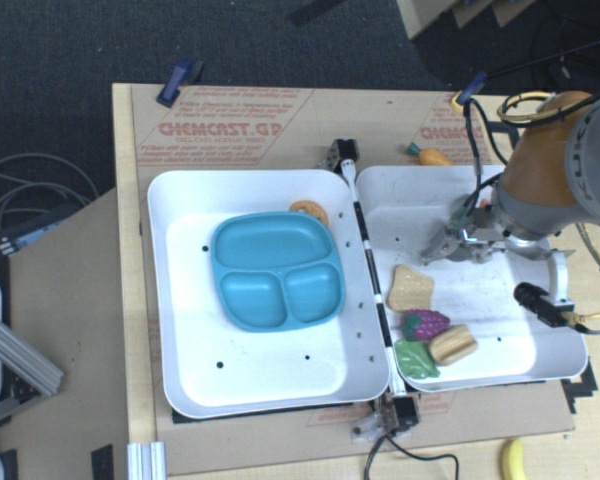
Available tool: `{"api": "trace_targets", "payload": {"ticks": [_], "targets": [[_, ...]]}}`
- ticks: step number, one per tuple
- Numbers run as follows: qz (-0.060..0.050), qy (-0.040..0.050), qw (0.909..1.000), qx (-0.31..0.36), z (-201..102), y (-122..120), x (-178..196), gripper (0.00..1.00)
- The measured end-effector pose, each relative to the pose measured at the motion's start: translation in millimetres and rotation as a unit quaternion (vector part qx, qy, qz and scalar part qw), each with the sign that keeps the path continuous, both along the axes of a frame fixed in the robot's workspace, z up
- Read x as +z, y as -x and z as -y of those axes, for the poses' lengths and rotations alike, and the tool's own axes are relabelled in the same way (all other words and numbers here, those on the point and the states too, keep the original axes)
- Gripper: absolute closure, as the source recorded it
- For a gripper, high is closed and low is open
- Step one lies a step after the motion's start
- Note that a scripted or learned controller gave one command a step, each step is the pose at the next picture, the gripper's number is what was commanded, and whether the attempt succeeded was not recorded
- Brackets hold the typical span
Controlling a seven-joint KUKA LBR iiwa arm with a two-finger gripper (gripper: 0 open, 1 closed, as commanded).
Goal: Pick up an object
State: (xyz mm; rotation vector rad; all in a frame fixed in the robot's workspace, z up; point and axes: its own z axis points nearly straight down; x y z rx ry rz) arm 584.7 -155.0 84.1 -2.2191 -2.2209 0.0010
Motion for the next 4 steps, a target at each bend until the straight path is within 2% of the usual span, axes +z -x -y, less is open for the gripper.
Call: {"api": "trace_targets", "payload": {"ticks": [1, 2, 3, 4], "targets": [[-0.003, -0.0014, 1.0, -0.001, 13, -53, -1, 0.0], [-0.002, -0.0002, 1.0, -0.001, -9, -57, 0, 0.0], [-0.003, 0.0006, 1.0, 0.0, -9, -57, 10, 1.0], [-0.003, 0.0007, 1.0, 0.0, -8, -57, 10, 0.0]]}}
